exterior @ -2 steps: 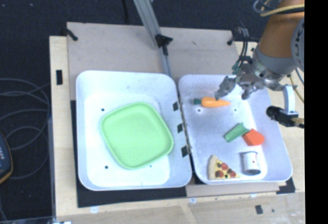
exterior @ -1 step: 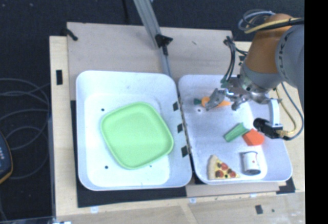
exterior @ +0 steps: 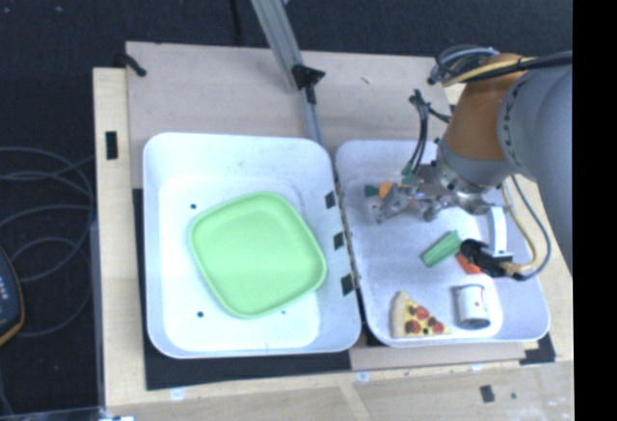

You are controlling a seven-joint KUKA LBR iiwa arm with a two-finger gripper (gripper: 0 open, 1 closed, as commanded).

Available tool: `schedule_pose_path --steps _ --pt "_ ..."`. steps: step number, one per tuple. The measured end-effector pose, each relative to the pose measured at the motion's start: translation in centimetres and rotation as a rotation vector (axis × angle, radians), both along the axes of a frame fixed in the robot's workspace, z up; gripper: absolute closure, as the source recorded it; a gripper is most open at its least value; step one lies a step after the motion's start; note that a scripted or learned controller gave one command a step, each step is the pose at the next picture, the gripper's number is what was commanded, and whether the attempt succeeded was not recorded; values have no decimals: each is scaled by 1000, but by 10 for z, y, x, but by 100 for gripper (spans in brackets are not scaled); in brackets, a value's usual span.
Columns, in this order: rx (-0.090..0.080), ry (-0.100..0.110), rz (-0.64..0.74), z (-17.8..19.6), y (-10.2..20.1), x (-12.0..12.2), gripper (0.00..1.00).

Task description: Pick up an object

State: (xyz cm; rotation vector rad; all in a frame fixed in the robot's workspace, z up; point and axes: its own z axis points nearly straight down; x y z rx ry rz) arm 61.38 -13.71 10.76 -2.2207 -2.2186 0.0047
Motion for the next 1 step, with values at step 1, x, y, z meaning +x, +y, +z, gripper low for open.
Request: schedule_pose_path --steps 1 --pt "1 -6 -1 13 0 2 100"
